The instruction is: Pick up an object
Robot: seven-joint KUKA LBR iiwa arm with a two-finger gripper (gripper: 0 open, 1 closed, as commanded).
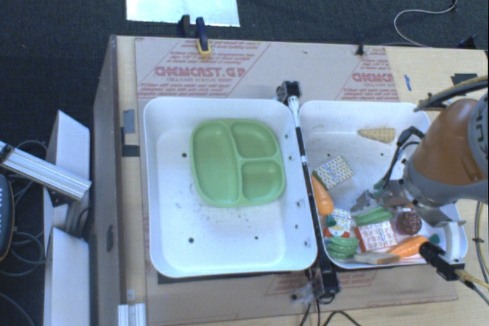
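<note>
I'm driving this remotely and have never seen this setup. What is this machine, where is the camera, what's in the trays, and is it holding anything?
One camera looks down at a slant on a bench with two shallow white bins. The grey arm with an orange band is a robot reaching in from the picture's right. Its gripper sits low in the right bin, over a heap of toy food. I cannot tell whether it grips anything. The left bin holds a green divided plate. The right bin holds a carrot, a checkered block, a cone-shaped piece near the far edge, a second carrot and other small toys.
</note>
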